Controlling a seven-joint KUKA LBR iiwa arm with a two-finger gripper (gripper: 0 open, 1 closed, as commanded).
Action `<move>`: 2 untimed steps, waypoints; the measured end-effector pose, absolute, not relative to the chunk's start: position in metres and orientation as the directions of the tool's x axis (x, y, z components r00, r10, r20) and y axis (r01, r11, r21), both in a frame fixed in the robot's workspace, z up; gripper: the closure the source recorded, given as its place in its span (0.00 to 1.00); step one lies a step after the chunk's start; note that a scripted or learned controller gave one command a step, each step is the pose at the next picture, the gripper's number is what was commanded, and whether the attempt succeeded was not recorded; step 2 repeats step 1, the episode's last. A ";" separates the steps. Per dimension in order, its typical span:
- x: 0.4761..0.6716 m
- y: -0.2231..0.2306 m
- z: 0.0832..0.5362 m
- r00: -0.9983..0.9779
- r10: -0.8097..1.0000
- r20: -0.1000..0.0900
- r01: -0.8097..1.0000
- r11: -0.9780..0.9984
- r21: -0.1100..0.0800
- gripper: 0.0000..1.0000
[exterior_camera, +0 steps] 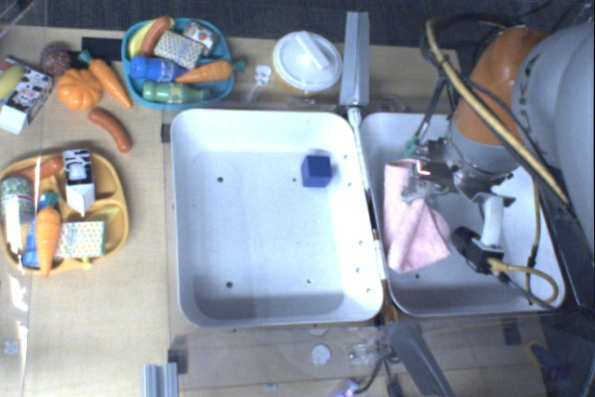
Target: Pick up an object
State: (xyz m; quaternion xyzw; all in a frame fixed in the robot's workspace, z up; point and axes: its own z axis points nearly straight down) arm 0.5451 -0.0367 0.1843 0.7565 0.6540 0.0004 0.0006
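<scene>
**Desk:** Start at the pincer. What do you have?

**Me:** I see the gripper [423,184] low in the right bin [521,293], at the upper edge of a pink cloth [414,223]. Its dark metal parts sit right against the cloth's top. I cannot tell whether it is apart or clamped; from this slanted overhead angle the wrist body covers the tips.

**Desk:** Is the cloth lifted?

**Me:** It looks bunched at the top and spreads wider toward the bottom, lying along the bin's left side. I would guess it rests on the bin floor, but the view is too poor for me to be sure.

**Desk:** And the arm?

**Me:** The grey arm [558,98] comes in from the right, with the orange band [502,74] above the wrist. Cables loop around it, and a yellow-tipped cable [521,279] curls across the bin floor below the wrist.

**Desk:** The other bin?

**Me:** The left bin [232,293] holds one small blue block [317,169], near its upper right corner, well apart from the gripper.

**Desk:** Anything outside the bins?

**Me:** A white round lid [307,60] sits above the bins. Further left, a blue bowl [139,93] and a yellow tray [116,200] are filled with toy food, and a toy pumpkin [78,89] and toy carrot [113,83] lie on the bench [93,321] between them.
</scene>
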 end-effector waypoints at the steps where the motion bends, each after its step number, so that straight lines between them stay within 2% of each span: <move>1: 0.558 -0.028 0.289 0.307 0.952 0.000 0.952 -0.307 0.002 1.00; 2: 0.558 -0.028 0.289 0.307 0.952 0.000 0.952 -0.307 0.002 1.00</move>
